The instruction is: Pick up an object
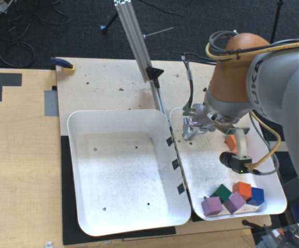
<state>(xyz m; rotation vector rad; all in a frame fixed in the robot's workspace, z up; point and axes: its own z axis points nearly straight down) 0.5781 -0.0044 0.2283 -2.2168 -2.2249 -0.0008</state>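
Left bin (87, 133) sits beside right bin (276, 203), over whose upper part the arm (242, 81) reaches. Gripper (190, 133) hangs near the divider; finger state cannot be told, nothing seen held. Blocks cluster in the right bin's near corner: green (222, 192), orange (242, 189), blue (256, 195), two purple (211, 205).

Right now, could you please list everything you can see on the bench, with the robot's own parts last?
Bins: 2, white, side by side; left bin, right bin.
Blocks: 5, near corner of right bin; purple, purple, green, orange, blue.
Orange piece: 1, right bin, beside the arm.
Metal rail: 1, silver, slanting over the bench.
Arm: 1, grey with orange band, from the right.
Hand: 1, metallic, over the right bin's far end.
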